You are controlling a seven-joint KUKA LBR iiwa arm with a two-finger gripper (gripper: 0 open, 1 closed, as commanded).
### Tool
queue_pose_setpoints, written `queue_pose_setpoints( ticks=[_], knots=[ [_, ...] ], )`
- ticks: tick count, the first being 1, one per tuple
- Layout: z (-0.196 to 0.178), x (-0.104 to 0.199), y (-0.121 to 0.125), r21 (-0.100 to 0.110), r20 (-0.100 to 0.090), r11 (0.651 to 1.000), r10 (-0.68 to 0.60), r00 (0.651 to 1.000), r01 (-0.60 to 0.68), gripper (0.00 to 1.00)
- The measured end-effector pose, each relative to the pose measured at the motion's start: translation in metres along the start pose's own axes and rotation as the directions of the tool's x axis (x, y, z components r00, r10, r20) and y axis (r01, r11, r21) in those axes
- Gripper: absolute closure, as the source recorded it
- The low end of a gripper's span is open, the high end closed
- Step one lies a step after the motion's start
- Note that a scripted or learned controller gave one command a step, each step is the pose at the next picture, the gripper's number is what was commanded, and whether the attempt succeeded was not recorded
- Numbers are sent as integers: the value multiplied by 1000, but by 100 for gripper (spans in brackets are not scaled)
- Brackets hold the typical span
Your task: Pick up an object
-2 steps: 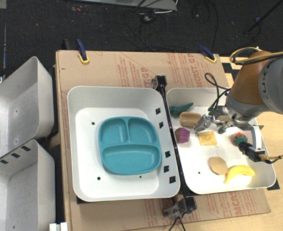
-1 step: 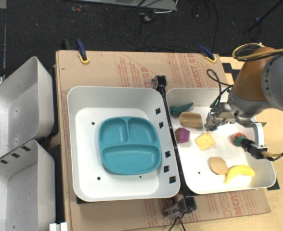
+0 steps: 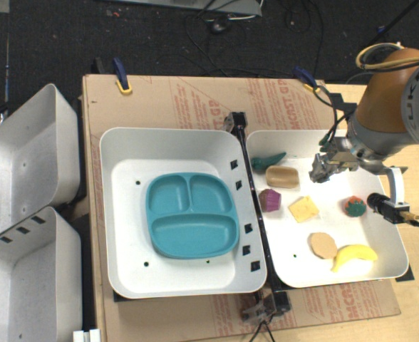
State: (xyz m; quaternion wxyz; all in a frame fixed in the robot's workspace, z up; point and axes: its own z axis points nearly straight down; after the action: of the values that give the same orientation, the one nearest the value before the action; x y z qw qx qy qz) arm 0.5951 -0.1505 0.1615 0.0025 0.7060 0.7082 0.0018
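The banana (image 3: pixel 354 256) lies at five o'clock in the right bin (image 3: pixel 395 273), beside a tan disc (image 3: pixel 323 245). The gripper (image 3: pixel 322 168) hangs at one o'clock above bare floor, holding nothing; whether its jaws are open I cannot tell. A bread slice (image 3: pixel 282 177) lies nearest, likely the target.

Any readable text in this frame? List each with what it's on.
Red print on the cardboard sheet under the bins, upper part: repeated stamps, seen reversed or upside down, too blurred to read.
Red print on the cardboard's lower edge: same stamp, also unreadable.
No text on the bins, tray or objects.
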Motion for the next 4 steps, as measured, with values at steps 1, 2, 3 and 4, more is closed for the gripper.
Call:
queue_pose_setpoints(
  ticks=[1, 2, 3, 4],
  knots=[
    [-63, 3, -1, -2, 1, 1000, 0, 1000, 0, 100],
    [-104, 3, 1, 0, 1, 1000, 0, 1000, 0, 100],
    [-91, 60, 2, 6, -2, 1000, -5, 1000, 5, 100],
    [-82, 123, -7, 8, -4, 1000, -5, 1000, 5, 100]
  ],
)
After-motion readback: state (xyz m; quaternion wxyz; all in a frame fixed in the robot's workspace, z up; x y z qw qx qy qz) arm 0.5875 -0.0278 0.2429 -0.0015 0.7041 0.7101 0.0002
